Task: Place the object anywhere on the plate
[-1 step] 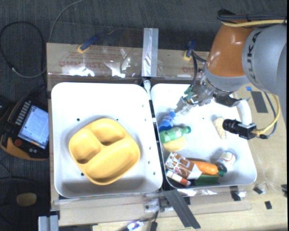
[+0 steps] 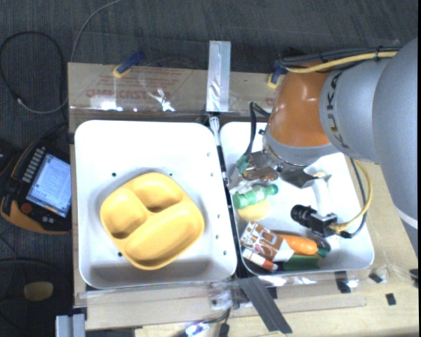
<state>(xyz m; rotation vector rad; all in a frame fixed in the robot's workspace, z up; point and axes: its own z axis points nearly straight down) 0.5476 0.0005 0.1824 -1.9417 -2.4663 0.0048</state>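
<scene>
Plate: you had a yellow plastic plate (image 2: pixel 152 218) with three moulded compartments lying in the left white bin (image 2: pixel 91 139), set a little toward the front and turned at a slant. Nothing rested on it.

Left bin: the shallow white tray bore the plate alone, with bare white floor around it on every side.

Right bin: the second shallow white bin (image 2: pixel 358 251) sat just beside the first, the two sharing a middle rim. The small objects lay crowded in its left and front part.

Arm: you saw the grey arm with its orange band (image 2: pixel 305 114) reaching in from the right and hanging over the right bin's rear half.

Gripper: the two-finger gripper (image 2: pixel 256 168) sat low over the left part of the right bin, just above the green piece. Whether it was released or clenched you could not tell, as the wrist covered it.

Object: a green rounded plastic piece on a pale yellow base (image 2: pixel 254 199) lay in the right bin close to the middle rim, directly beneath the gripper, apart from the plate.

Other items: an orange carrot-shaped toy (image 2: pixel 300 244) lay near the front wall, touching a red and white printed packet (image 2: pixel 260 242) to its left, with a dark green item (image 2: pixel 302 260) just in front.

Cable fitting: a black cylindrical piece (image 2: pixel 307 216) on a yellow cable (image 2: pixel 361 213) hung over the bin's centre.
</scene>
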